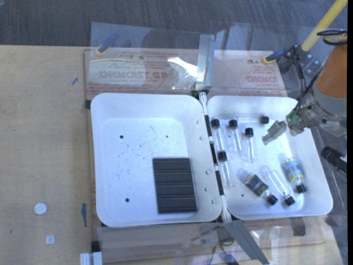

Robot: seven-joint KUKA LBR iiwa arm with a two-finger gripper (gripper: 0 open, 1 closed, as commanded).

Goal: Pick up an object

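The right bin [314, 203] holds several small clear vials with black caps, such as a vial [235, 136] and another vial [249, 143] near its middle. A dark little bottle [255, 184] and a labelled bottle [291, 170] lie nearer the front. My gripper [283, 125] hangs over the right bin's back right part, above the vials, open with nothing between its fingers. In the left bin [110, 120] lies a dark ribbed block [174, 184].
A clear plastic sheet and a metal strip [206, 59] stand behind the bins. A yellow rod [326, 19] and cables cross at the top right. A small white disc [40, 208] lies on the bench at the left.
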